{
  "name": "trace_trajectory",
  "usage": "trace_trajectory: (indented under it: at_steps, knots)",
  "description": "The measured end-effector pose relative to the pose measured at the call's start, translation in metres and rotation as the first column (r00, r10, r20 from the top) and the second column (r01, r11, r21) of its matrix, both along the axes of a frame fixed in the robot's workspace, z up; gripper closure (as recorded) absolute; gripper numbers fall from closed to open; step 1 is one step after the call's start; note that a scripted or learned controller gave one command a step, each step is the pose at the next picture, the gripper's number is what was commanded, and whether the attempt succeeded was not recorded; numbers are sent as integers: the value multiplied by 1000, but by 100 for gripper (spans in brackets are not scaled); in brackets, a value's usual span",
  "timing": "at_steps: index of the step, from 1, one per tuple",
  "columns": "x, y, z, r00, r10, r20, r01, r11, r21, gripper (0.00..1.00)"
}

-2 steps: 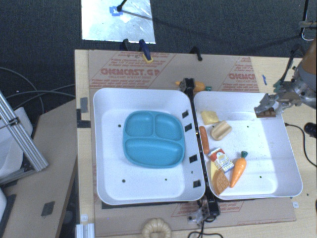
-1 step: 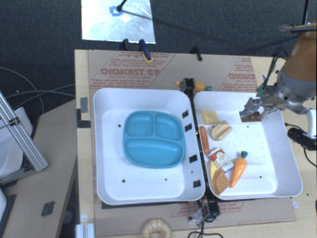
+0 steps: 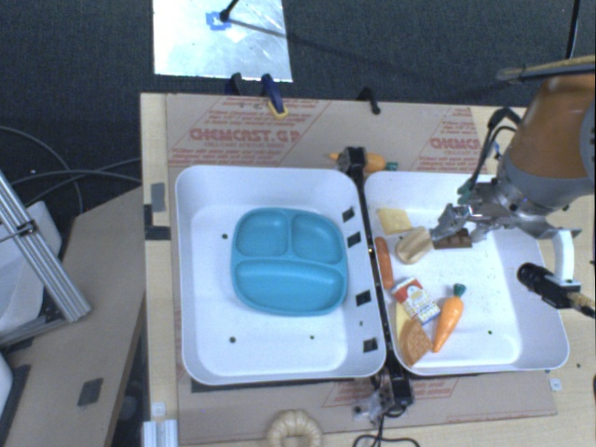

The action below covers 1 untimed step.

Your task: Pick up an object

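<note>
1. Claw (image 3: 449,223) sits low over the right bin (image 3: 535,343), in its upper middle area; whether it is open or closed cannot be told from this angle.
2. Arm (image 3: 549,147) enters from the right, its orange band above the wrist.
3. Beige bread-like piece (image 3: 413,246) lies just beside the claw tip, on its left; contact cannot be confirmed.
4. Right bin also holds a pale yellow wedge (image 3: 395,220) near the top left, a red sausage (image 3: 385,263) along the divider, a small printed packet (image 3: 413,301), a carrot (image 3: 448,317) and a brown flat piece (image 3: 413,341) at the bottom.
5. Left bin (image 3: 200,343) holds a blue divided plate (image 3: 287,260), centred.
6. Both bins rest side by side on the worktop (image 3: 233,124).
</note>
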<state>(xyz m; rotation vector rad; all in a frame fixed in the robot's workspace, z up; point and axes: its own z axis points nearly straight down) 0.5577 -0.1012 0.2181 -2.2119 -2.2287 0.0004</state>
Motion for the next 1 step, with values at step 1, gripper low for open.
trace_trajectory:
  at_steps: [1]
  knots:
    - [-21,42,-6,1000,-1,1,1,1000,-1,100]
